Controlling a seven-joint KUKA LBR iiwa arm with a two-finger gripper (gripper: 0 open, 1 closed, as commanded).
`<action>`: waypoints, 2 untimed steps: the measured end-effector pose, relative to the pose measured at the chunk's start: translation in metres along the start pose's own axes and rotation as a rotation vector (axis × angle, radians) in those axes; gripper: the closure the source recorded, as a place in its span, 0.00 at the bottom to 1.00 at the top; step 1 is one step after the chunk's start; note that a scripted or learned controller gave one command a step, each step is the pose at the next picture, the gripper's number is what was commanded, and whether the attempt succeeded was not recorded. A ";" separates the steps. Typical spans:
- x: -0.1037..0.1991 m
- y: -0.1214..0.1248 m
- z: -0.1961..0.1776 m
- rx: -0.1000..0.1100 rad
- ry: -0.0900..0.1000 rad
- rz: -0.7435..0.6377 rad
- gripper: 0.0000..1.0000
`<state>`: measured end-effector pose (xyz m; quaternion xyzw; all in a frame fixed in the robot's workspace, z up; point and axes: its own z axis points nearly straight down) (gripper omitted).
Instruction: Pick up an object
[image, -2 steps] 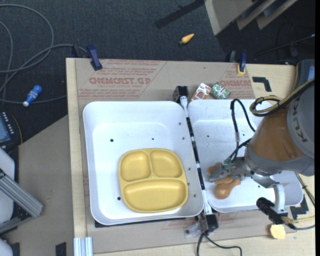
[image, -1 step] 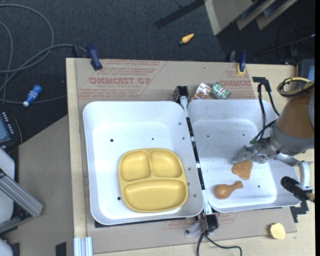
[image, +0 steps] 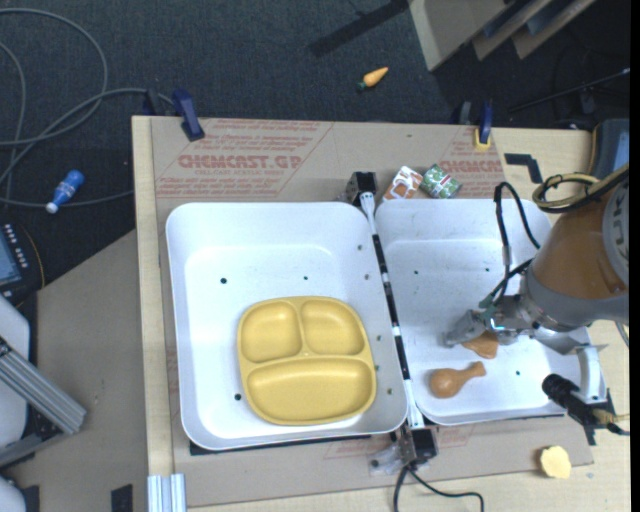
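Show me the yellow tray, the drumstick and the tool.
Yellow tray (image: 305, 360), camera view: ridge between its compartments.
Drumstick (image: 452, 380), camera view: its thick rounded end.
Tool (image: 472, 330), camera view: at its fingertips.

Both white bins look like smooth moulded plastic, the left bin (image: 200, 300) and the right bin (image: 440, 250) alike, with a soft sheen. The yellow divided tray (image: 303, 360) is plastic too, matt rather than shiny. Under them lies a sheet of brown cardboard (image: 250, 150), dull and printed in red. The drumstick toy (image: 455, 379) looks like smooth plastic. The gripper (image: 470, 330) is grey metal. The floor (image: 250, 60) is dark, rough carpet.
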<state>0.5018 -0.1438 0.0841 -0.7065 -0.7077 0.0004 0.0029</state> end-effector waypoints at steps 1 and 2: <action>-0.002 0.002 -0.010 -0.005 -0.003 0.001 1.00; 0.086 0.034 -0.106 -0.016 -0.001 -0.010 1.00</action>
